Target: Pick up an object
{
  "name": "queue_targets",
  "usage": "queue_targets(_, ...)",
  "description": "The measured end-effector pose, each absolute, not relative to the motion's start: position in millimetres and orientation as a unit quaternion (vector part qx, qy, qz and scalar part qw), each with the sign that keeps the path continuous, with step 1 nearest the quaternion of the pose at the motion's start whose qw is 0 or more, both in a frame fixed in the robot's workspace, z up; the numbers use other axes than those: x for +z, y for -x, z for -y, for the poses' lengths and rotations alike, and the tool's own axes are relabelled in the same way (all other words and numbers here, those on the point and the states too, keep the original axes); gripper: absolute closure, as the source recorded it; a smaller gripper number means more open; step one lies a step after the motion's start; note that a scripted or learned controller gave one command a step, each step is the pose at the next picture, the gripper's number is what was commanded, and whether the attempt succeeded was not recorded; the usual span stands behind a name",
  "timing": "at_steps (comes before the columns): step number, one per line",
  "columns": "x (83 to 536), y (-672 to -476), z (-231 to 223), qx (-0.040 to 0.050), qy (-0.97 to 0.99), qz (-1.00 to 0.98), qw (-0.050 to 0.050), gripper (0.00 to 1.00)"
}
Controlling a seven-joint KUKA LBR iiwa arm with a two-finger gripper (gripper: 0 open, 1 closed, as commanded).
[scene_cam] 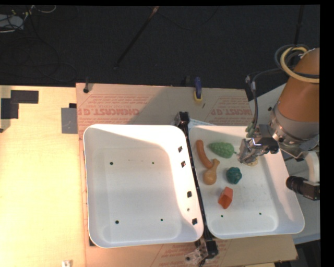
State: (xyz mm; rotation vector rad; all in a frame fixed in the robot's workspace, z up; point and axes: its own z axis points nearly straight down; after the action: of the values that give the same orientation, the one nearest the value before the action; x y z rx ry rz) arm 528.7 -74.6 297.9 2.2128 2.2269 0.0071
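Hand (249, 155), grip state unclear, hovers over right white plastic bin (271, 221) near bumpy green toy vegetable (222, 149); probably light, rigid plastic, best pinched across its narrow middle.

Place: a robotics lab, my test bench.
Bench: plywood sheet (156, 104) carrying my two white bins (104, 219).
Backdrop: black curtain, loose cables (31, 10).
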Motion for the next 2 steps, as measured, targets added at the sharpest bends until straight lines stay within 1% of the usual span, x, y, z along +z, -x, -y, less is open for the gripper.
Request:
queue_targets(1, 340.7, -546.0, -27.9, 0.0018, -0.703, -0.711, -0.001, 1.00)
queue_targets(2, 285.7, -502.6, 62.3, -0.0043, -0.710, -0.704, -0.003, 1.00)
